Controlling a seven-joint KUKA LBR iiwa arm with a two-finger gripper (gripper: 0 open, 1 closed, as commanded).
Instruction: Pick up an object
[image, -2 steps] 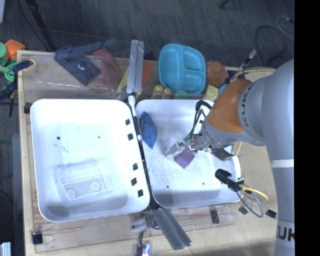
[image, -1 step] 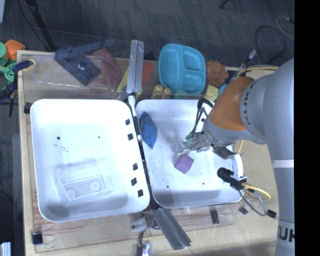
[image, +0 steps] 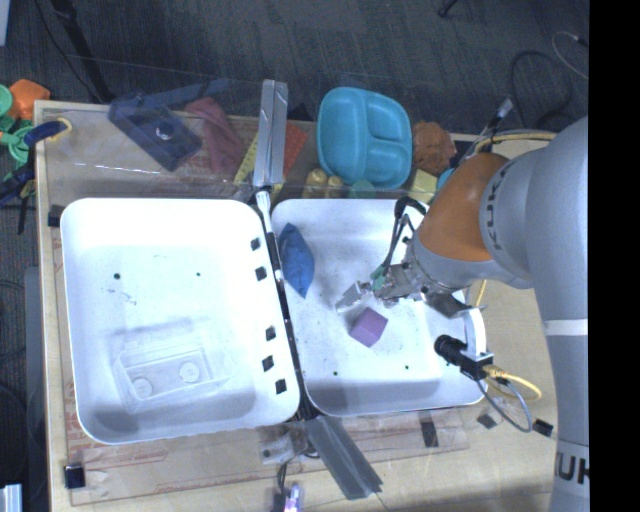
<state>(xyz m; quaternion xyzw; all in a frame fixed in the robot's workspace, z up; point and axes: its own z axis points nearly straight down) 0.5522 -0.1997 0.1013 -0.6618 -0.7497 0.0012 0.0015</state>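
In the right bin (image: 330, 395) a small purple block (image: 368, 326) lies near the middle. A blue object (image: 296, 256) rests against the bin's left wall. My gripper (image: 362, 293) hangs low over the bin, just above and left of the purple block, and its metal fingers (image: 351, 296) point left. Something green (image: 386, 284) shows at the base of the fingers. Nothing is visible between the fingers. In the left bin (image: 90, 400) a clear plastic object (image: 165, 368) lies near the front.
Behind the bins lie a turquoise container (image: 364, 136), a brown object (image: 433, 146), a dark tool (image: 155, 125) and a reddish item (image: 215, 130). A metal divider (image: 270, 130) runs between the bins. Cables (image: 500, 385) trail off the right bin's front corner.
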